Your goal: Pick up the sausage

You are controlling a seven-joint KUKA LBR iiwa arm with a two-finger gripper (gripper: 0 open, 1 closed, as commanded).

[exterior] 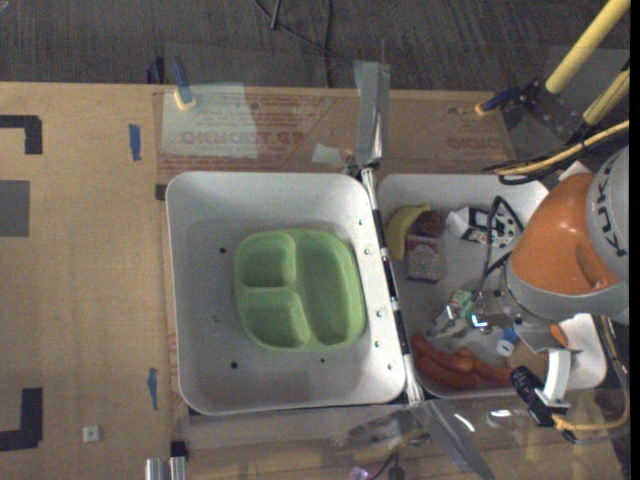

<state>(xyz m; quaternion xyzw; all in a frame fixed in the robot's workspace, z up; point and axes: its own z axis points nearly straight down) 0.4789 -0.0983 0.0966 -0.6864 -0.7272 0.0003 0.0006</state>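
Observation:
The sausage (455,364), reddish-brown and long, lies along the near edge of the right bin (440,293). My gripper (468,320) hangs just above and behind it, under the orange wrist band (560,243). Cables and small lit parts crowd the wrist, and the sausage rests on the bin floor, apart from the tool.
A green divided plate (298,290) sits in the left bin (200,268). A yellow banana (403,226), a dark round item (430,224) and a reddish packet (424,260) lie at the right bin's far left. A small orange piece (559,336) lies near the wrist.

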